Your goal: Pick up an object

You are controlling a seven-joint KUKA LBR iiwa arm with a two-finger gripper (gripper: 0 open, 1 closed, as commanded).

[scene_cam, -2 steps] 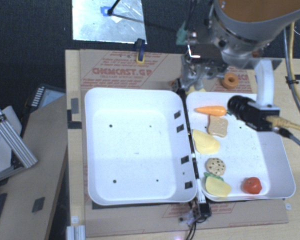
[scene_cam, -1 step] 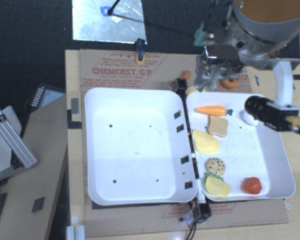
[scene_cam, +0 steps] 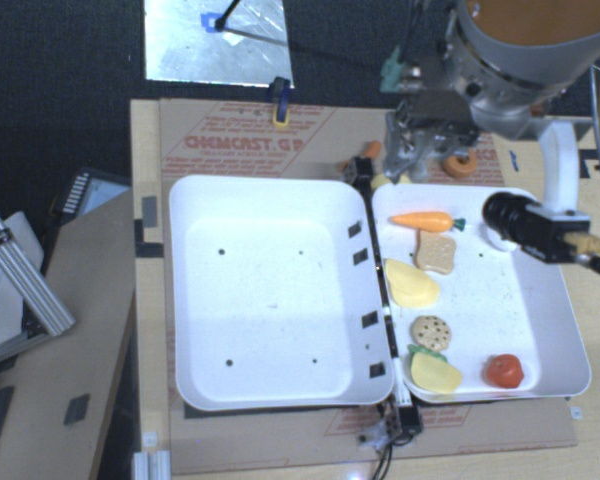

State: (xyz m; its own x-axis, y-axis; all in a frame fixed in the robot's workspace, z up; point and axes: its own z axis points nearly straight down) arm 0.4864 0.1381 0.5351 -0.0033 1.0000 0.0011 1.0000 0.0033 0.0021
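Note:
The right bin point(scene_cam: 550, 308) holds several food toys. An orange carrot point(scene_cam: 421, 221) lies near its back edge. A tan bread slice point(scene_cam: 437, 255) sits just in front of the carrot, with a pale yellow piece point(scene_cam: 411, 284) below it. A spotted cookie point(scene_cam: 431, 332), a yellow piece with a green bit point(scene_cam: 435, 374) and a red tomato point(scene_cam: 503, 370) lie near the front edge. My gripper point(scene_cam: 412, 160) hangs over the bin's back left corner, above and behind the carrot, with nothing visibly held.
The left bin point(scene_cam: 270, 288) adjoins the right one, joined by black clips along the shared wall. A small brown ring point(scene_cam: 461, 163) and an orange bit point(scene_cam: 373, 150) lie on the cardboard behind the bins. A black cylinder on a white mount point(scene_cam: 525, 223) overhangs the right bin's back right.

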